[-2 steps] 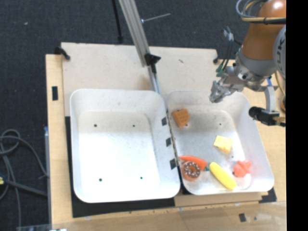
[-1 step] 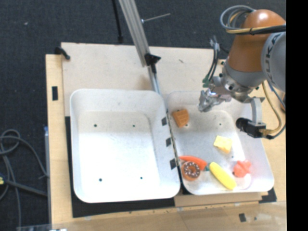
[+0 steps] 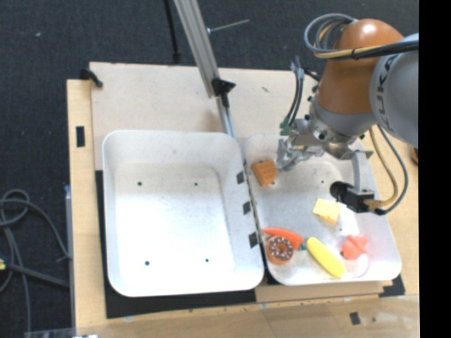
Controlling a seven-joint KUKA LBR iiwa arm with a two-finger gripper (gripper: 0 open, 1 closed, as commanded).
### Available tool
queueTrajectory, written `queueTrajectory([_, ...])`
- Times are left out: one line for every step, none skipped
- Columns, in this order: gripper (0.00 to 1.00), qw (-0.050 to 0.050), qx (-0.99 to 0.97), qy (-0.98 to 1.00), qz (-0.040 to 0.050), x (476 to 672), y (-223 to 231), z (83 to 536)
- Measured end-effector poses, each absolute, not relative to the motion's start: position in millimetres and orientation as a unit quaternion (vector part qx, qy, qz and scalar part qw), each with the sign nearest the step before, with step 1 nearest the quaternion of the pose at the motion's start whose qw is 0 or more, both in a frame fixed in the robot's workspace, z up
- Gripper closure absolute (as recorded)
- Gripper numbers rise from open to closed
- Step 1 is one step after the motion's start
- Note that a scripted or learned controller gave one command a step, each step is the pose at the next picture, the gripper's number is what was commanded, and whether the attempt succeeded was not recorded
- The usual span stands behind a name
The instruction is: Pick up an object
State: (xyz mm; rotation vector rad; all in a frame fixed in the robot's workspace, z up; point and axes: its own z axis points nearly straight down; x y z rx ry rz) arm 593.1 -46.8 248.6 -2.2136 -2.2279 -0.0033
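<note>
Camera view puts the jaws point(image 3: 287, 153) low over the right bin point(image 3: 384, 248), at its far-left part. I see the orange-brown block point(image 3: 265, 172) lying on the bin floor just left of them, not gripped; whether they're clenched or released I cannot tell.

Even bright light, soft shadows (slightly blurry)

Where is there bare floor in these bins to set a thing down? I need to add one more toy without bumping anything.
The left bin offers a wide bare floor between its walls. In the right bin, a bare patch lies between the orange block, the yellow wedge and the donut. Its near edge is crowded: donut, banana, pink toy. The gripper hangs beside the block.
</note>
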Motion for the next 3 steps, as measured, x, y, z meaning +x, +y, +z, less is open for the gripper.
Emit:
queueTrajectory([1.00, 0.000, -0.705, -0.709, -0.0003, 577.5, 3.0, 241.7])
queueTrajectory([1.00, 0.001, -0.704, -0.710, -0.0011, 559.0, 53.0, 247.5])
queueTrajectory([0.00, 0.001, -0.707, -0.707, -0.0010, 559.5, 49.9, 247.0])
